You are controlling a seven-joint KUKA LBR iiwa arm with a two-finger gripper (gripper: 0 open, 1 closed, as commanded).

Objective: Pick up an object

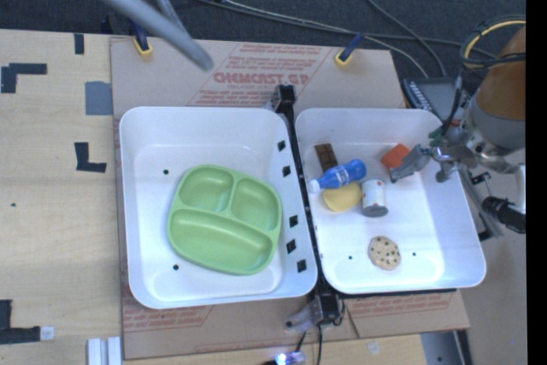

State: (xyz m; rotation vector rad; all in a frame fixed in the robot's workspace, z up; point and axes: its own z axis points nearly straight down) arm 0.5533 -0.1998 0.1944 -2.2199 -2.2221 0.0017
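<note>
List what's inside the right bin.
Right bin: blue bottle, brown block, yellow piece, grey can, orange block, cookie. Gripper covers the bin's right edge.

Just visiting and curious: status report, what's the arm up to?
Gripper over right bin, near orange block. Nothing visibly held. Blue bottle, cookie nearby.

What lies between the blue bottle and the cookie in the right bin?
In the camera view, the yellow piece and grey can sit between the blue bottle and the cookie.
</note>
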